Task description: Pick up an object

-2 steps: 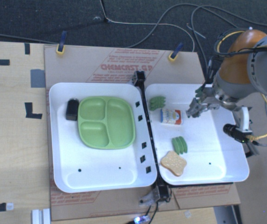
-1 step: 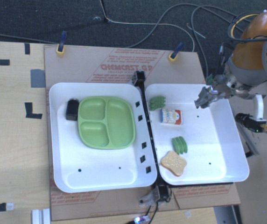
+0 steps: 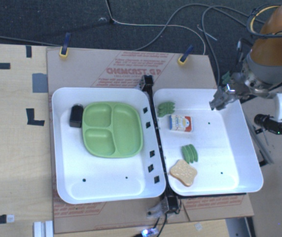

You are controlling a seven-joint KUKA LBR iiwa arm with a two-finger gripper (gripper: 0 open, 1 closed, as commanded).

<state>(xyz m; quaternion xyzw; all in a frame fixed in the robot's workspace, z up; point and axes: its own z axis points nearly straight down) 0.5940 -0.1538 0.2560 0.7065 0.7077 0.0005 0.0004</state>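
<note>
Toast (image 3: 183, 173), two green pieces, carton share right bin (image 3: 239, 147); gripper (image 3: 219, 102) grip state unclear

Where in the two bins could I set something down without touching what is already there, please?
Left bin: bare floor along the near edge, below the green tray. Right bin: open floor right of the carton and green piece, toward the claw. It is crowded along the divider, down to the toast.
</note>
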